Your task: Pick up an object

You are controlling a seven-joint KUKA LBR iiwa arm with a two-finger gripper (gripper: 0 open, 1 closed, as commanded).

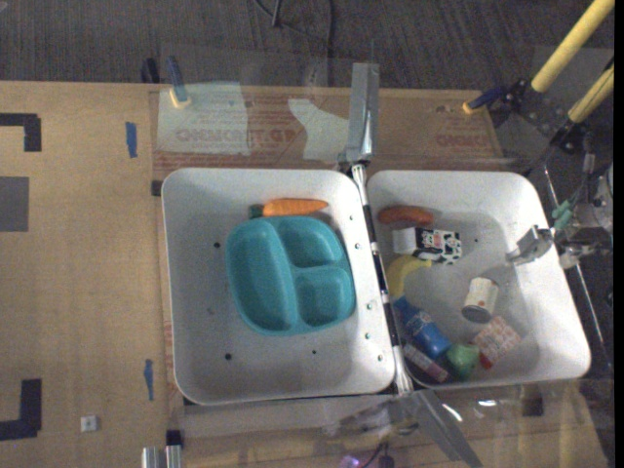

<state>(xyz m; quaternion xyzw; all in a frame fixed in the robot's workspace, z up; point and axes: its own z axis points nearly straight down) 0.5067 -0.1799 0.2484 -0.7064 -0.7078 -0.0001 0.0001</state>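
The right bin holds several small objects: an orange-red sausage shape, a black-and-white box, a yellow banana, a white cup lying tilted, a blue bottle, a green piece and a pink-and-white packet. In the left bin lies a teal divided plate with an orange carrot just behind it. My gripper shows as a grey metal part over the right bin's right side, apart from all the objects and nearest the white cup.
A metal divider runs between the bins at the back. Yellow-handled clamps and framework stand at the upper right. Brown bench surface with blue tape marks lies to the left. The right bin's back right floor is bare.
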